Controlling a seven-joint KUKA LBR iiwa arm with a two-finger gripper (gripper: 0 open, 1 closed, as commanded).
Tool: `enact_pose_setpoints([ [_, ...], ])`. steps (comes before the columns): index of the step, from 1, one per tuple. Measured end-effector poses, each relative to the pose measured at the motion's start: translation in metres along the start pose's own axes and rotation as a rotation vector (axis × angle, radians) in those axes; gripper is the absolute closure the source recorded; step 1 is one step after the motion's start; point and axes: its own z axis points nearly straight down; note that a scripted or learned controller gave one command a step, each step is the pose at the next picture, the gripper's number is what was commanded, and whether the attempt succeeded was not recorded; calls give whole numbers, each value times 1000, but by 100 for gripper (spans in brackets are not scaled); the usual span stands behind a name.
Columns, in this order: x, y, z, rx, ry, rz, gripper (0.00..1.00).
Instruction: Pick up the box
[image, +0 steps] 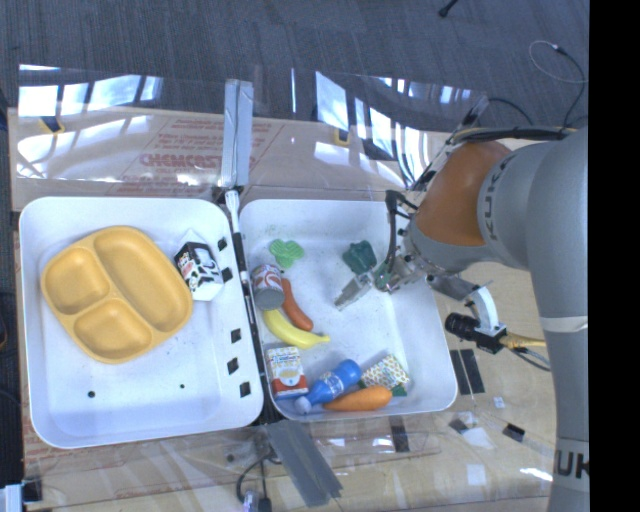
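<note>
1. As I look down on the table (120, 150), I see two white bins side by side, the left bin (60, 400) and the right bin (425, 340).
2. My arm (520, 215) reaches in from the right, its orange band (455, 195) above the right bin's far right corner.
3. The claw (358, 288) hangs over the middle of the right bin with its fingers only slightly apart and nothing between them.
4. A dark green block (360, 256) lies just beside the claw, on its far side.
5. The box I am after, a small carton (286, 370) with a red and white label, lies at the near left of the right bin, close to the divider and well apart from the claw.
6. Just beside it are a blue bottle (333, 383), a carrot (358, 399) and a patterned packet (386, 373).
7. A banana (290, 330), a small can (267, 285), a reddish sausage-like piece (293, 303) and a light green toy (286, 252) lie along the left side of that bin.
8. The left bin holds a yellow divided plate (115, 292) and a black-and-white carton (201, 268) touching the plate's right rim.
</note>
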Motion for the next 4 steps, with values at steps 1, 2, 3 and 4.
enact_pose_setpoints([
  [1, 43, 62, 2, 12, 6, -83, 0],
  [2, 63, 106, 0, 0, -2, -16, 0],
  [3, 13, 89, -3, -5, -6, -180, 0],
  [4, 46, 100, -1, 2, -3, 14, 0],
])
